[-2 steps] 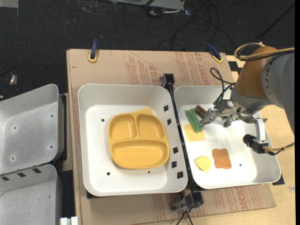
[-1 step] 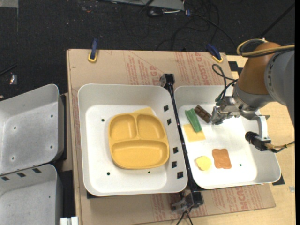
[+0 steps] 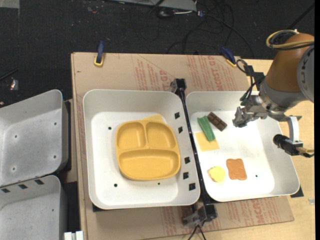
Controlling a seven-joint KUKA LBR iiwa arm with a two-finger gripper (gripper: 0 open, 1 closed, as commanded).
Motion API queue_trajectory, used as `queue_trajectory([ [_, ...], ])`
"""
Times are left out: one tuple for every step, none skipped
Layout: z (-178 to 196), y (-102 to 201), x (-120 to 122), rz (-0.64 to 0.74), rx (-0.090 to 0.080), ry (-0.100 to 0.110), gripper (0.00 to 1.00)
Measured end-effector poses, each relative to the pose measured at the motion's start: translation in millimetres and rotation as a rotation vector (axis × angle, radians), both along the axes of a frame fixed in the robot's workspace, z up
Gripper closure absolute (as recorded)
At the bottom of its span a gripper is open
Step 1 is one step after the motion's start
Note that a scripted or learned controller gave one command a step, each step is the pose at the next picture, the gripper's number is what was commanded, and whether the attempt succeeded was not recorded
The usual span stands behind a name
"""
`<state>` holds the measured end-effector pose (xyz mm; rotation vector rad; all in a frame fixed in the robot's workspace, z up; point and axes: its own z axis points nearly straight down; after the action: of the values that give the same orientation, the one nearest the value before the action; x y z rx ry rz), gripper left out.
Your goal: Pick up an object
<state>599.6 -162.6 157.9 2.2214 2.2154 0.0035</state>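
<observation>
Gripper [image 3: 240, 120] hung over the far side of the right bin [image 3: 260, 191], just right of the brown block [image 3: 217, 120]; couldn't tell its opening, nothing visibly held. Green block [image 3: 205, 128], yellow square [image 3: 207, 141], yellow round piece [image 3: 217, 174] and orange piece [image 3: 236, 169] lay loose there. Left bin [image 3: 100, 134] carried the yellow tray [image 3: 148, 151]. Brown block was probably the target, judging by proximity.

Right bin [image 3: 280, 184]: open floor center to 3 o'clock; toys crowd 9 o'clock side – green block [image 3: 205, 128], brown bar [image 3: 217, 120], yellow slice [image 3: 207, 141], orange piece [image 3: 236, 169].
</observation>
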Motion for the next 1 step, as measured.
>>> queue_trajectory([
  [45.7, 3.8, -4.8, 0.005, 0.0, 0.0, 1.0],
])
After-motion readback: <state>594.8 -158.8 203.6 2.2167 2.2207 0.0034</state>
